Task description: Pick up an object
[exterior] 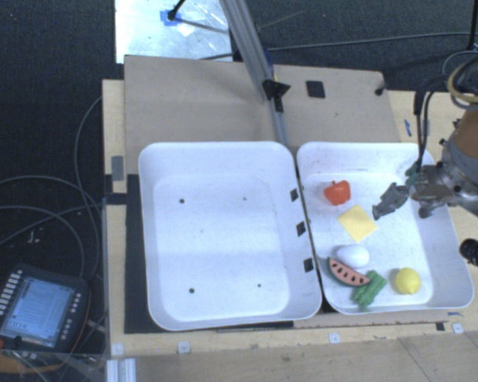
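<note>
The right bin (366, 159) holds several toy foods. A red pepper (337, 191) lies near its left wall, with a flat yellow square (358, 223) below it. Toward the front lie a white egg (352, 255), a watermelon slice (348, 274), a green piece (370, 290) and a yellow lemon (407, 280). My gripper (406, 205) hangs over the right half of this bin, right of the yellow square. It is open and nothing sits between its fingers. One dark finger (389, 200) points left toward the pepper and the square.
The left bin (215, 229) lies beside the right one, joined by black clips (301, 229) along the shared wall. A slanted metal pole (251, 42) stands behind the bins. Cables and a teach pendant (32, 309) lie on the floor at left.
</note>
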